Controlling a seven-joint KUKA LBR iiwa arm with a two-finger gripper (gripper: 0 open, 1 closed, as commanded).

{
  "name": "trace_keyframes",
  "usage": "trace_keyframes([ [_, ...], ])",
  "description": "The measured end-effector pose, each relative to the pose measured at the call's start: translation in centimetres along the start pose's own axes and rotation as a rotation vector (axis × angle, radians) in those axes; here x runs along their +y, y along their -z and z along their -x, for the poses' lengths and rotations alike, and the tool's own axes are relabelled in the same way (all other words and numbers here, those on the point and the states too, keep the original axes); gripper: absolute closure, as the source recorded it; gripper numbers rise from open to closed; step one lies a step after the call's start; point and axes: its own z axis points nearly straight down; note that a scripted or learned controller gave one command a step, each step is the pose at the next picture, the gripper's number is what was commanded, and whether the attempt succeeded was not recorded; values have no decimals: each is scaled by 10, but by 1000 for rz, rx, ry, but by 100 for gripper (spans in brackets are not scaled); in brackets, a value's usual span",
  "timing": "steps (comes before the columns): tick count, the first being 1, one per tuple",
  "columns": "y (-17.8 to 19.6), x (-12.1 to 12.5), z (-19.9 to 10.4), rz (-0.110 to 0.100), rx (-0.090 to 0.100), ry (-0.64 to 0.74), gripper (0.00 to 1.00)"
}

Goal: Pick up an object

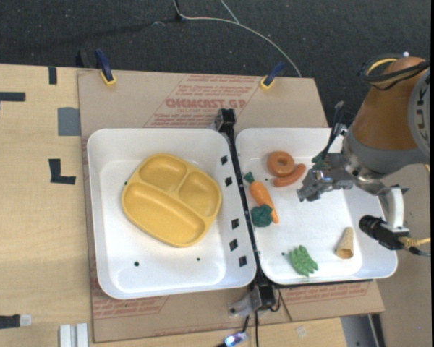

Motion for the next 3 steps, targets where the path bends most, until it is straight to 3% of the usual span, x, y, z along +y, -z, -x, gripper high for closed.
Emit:
trace_keyframes([
  [3, -1, -25, -152, -5, 1, 4, 100],
])
